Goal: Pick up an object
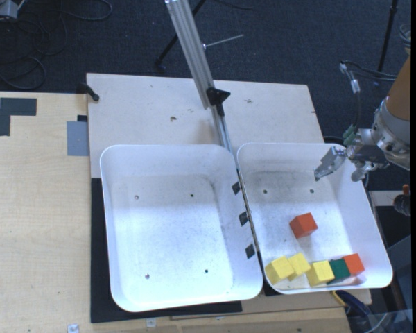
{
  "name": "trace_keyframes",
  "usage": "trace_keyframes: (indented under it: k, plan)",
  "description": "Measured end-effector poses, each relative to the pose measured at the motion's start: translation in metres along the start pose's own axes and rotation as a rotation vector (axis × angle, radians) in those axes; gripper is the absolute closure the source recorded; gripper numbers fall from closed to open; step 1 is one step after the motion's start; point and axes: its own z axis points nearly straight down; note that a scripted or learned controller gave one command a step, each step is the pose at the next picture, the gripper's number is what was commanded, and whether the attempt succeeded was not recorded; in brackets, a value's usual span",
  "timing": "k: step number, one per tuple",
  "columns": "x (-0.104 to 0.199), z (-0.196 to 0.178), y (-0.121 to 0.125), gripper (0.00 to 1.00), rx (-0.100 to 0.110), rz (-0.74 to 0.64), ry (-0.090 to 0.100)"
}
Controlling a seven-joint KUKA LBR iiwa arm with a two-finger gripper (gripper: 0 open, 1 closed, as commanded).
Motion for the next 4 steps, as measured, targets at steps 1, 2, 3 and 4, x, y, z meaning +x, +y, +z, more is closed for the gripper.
trace_keyframes:
  k: [1, 2, 3, 4]
  plan:
    - [0.016, 0.128, -0.002, 0.0, 0.009, -0.003, 0.003]
    - [0.021, 0.2, -0.017, 0.0, -0.003, -0.002, -0.001]
    - [0.019, 0.188, -0.017, 1.0, -0.001, 0.002, 0.002]
    - [0.099, 0.095, 0.057, 1.0, -0.01, -0.012, 0.002]
